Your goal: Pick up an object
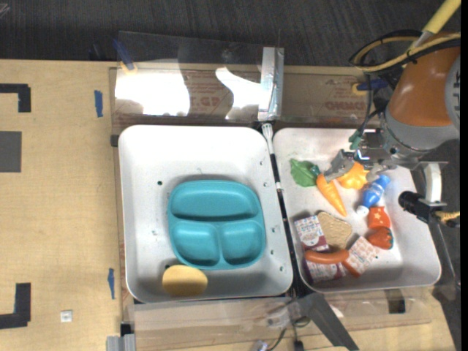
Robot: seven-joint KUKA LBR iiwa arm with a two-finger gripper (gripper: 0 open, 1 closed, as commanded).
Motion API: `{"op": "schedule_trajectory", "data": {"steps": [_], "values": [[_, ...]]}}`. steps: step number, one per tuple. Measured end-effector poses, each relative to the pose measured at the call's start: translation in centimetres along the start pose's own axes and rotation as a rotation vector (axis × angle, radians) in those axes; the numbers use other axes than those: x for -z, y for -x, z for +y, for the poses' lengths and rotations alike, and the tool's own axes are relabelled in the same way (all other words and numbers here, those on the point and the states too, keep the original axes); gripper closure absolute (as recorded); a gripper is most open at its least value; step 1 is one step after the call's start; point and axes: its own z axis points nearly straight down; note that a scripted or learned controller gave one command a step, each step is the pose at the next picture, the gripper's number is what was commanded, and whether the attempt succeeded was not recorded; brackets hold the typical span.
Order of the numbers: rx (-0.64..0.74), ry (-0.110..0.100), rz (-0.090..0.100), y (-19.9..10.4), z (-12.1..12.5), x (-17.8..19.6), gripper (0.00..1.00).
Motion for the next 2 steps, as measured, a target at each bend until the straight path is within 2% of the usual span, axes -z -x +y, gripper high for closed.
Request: {"op": "schedule_trajectory", "data": {"steps": [1, 2], "values": [[0.037, 0.009, -0.003, 3.4, 2.4, -10.4, 0.00], [0.019, 0.004, -0.003, 7.2, -2.7, -10.5, 0.00]]}}
